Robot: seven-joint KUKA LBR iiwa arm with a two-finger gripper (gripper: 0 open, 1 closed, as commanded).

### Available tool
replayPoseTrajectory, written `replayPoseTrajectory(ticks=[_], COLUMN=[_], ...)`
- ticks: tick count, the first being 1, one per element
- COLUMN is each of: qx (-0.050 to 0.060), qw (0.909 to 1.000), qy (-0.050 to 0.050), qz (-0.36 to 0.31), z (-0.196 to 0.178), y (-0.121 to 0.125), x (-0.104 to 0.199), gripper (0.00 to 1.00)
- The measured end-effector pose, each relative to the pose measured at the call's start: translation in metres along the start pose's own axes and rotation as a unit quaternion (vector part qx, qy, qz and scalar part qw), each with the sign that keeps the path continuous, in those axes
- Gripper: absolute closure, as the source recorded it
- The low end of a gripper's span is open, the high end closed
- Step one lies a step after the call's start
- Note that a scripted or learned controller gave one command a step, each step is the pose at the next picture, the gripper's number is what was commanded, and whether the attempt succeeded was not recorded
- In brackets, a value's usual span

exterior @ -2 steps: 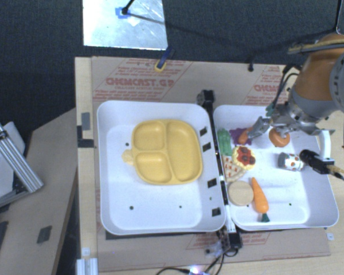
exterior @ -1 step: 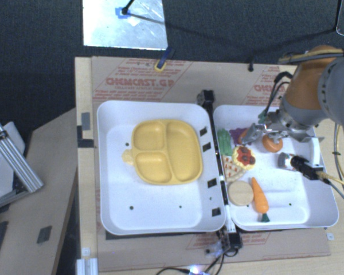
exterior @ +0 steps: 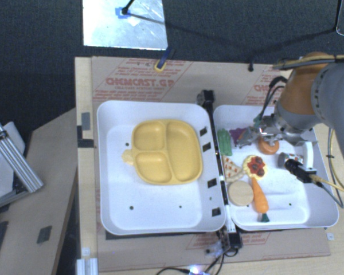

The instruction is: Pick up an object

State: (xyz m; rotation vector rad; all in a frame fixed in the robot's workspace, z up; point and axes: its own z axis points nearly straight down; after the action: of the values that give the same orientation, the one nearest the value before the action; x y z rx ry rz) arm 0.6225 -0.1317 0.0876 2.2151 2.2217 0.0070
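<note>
The right bin (exterior: 324,213) holds several toy foods. A green piece (exterior: 225,142) and a purple piece (exterior: 238,134) lie at its far left. Nearer the front are a pizza slice (exterior: 233,168), a yellow piece with red topping (exterior: 255,165), an orange carrot (exterior: 260,196) and a tan disc (exterior: 240,193). My gripper (exterior: 266,133) hangs low over the far middle of this bin, right above a round orange piece (exterior: 269,147). I cannot see whether it touches that piece.
A yellow divided plate (exterior: 163,152) lies in the left bin (exterior: 112,113). A black part with a yellow cable (exterior: 301,171) reaches over the right bin's right side. The grey arm (exterior: 327,99) covers that bin's far right corner.
</note>
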Motion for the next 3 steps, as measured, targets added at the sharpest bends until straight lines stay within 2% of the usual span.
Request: replayPoseTrajectory(ticks=[1,2,3], qx=[-0.005,0.0,-0.001], qw=[1.0,1.0,1.0], qy=[-0.004,0.0,-0.001], qz=[0.0,0.0,0.001], z=[-0.014,-0.069,-0.125], y=[0.002,-0.005,-0.012], x=[-0.003,0.002,-0.002], gripper=[1.0,1.0,1.0])
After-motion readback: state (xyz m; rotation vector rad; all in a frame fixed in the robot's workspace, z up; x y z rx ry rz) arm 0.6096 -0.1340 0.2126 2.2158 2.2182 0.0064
